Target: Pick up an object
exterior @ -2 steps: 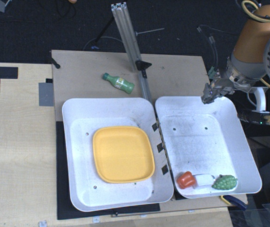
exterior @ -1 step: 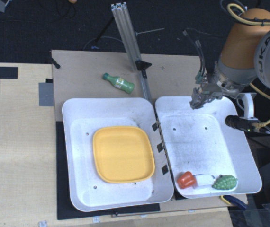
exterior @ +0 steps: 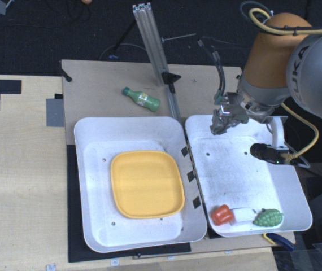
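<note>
Nothing is lifted yet: the gripper point(exterior: 224, 122) hovers over the right bin point(exterior: 296, 196), jaws' state unclear, red pepper point(exterior: 222, 214) untouched.

Bench: light wood board point(exterior: 20, 168), with dark square marks near the left
Floor: black, with thin cables
Post: silver metal bar point(exterior: 152, 38), leaning

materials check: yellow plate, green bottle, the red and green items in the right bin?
Yellow plate: looks like matte moulded plastic, uniform colour, soft rounded rim, no glare.
Green bottle: likely plastic toy, solid green with a pale label band.
Red item: probably glossy plastic toy food; small highlight on top.
Green item: bumpy surface, plastic or rubber; too small to tell.
</note>
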Motion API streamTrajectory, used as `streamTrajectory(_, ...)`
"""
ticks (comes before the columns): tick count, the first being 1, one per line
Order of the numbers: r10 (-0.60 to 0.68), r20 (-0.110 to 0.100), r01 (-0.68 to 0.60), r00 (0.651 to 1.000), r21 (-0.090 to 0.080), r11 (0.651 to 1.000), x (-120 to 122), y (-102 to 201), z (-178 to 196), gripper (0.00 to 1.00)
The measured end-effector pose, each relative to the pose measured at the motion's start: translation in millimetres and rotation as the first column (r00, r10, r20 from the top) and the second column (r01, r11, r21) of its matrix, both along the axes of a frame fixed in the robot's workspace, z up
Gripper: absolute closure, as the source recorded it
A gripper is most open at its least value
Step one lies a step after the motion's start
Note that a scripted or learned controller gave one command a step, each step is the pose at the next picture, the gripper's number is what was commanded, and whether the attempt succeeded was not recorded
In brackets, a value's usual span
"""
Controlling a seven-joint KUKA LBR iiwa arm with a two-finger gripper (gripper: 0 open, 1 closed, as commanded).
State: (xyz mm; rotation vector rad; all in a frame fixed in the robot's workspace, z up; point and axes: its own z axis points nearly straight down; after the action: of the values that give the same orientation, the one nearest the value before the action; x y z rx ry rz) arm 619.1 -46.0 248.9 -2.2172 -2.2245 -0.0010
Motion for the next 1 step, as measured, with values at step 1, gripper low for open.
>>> streamTrajectory(1, 0.000, 0.000, 0.000, 1.000, 0.000, 1.000, -16.9, 47.4, 3.7, 1.00)
